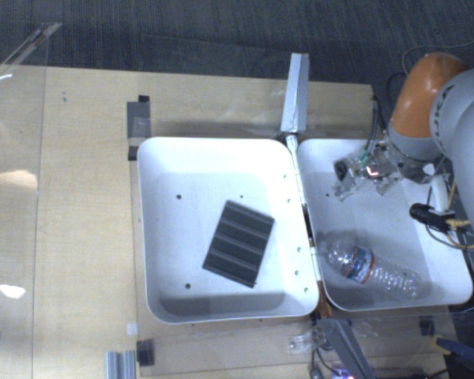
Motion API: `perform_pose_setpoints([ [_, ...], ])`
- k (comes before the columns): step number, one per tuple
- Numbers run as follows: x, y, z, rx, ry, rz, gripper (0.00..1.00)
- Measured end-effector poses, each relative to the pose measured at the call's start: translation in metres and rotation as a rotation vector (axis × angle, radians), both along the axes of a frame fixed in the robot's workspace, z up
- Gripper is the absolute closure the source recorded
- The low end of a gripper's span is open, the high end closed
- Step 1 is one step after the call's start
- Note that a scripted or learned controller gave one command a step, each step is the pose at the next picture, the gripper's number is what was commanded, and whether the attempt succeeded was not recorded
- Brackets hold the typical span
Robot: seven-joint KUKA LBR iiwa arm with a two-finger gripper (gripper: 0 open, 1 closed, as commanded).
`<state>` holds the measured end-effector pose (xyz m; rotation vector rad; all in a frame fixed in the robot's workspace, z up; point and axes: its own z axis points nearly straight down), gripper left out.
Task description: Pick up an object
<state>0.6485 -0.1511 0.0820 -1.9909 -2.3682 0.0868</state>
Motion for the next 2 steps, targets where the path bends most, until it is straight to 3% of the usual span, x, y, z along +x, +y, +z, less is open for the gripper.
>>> perform_pose_setpoints([
  [1, 0.022, 0.007, 0.117, 0.014, -0.08, 0.089, 0.0],
  [2, 0.022, 0.027, 0.056, 0.015, -0.079, 0.102, 0.0],
])
